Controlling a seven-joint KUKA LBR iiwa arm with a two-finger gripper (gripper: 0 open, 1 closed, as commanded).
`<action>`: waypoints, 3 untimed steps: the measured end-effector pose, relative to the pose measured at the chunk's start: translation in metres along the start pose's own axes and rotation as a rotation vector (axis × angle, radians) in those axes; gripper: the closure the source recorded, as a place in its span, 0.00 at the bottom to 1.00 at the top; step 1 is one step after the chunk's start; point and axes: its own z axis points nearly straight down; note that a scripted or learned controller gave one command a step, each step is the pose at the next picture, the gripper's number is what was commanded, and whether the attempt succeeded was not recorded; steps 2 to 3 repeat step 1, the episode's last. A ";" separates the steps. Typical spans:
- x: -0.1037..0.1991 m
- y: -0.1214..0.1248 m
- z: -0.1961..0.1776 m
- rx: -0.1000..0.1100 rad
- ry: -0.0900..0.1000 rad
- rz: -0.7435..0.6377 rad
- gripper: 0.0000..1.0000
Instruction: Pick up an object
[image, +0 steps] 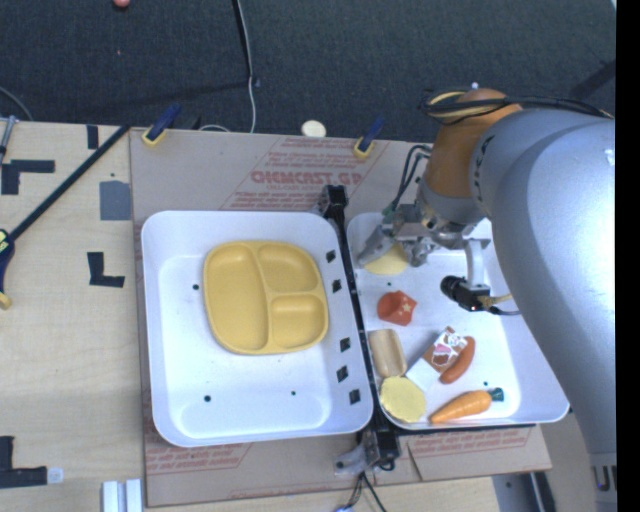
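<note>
The grey arm fills the right side of the view, bent over the right bin, with its orange band above the wrist. The gripper points down and to the left at the far left corner of that bin, right over a pale yellow round piece. Its fingers are blurred against the wrist hardware, so I cannot tell whether they are parted or closed, nor whether they grip the piece.

The left bin holds a yellow divided plate, lying flat near its middle.

In the right bin, nearer the camera than the gripper, lie a red lump, a tan bread-like piece against the left wall, a sausage touching a small printed packet, a yellow disc in the near left corner, and a carrot just beside it along the near wall. A black cable fitting hangs off the wrist above the bin floor.
</note>
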 end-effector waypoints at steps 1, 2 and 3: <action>0.000 -0.001 -0.007 0.001 0.000 0.002 1.00; 0.000 -0.001 -0.007 0.001 0.000 0.002 1.00; 0.000 -0.001 -0.007 0.001 0.000 0.002 1.00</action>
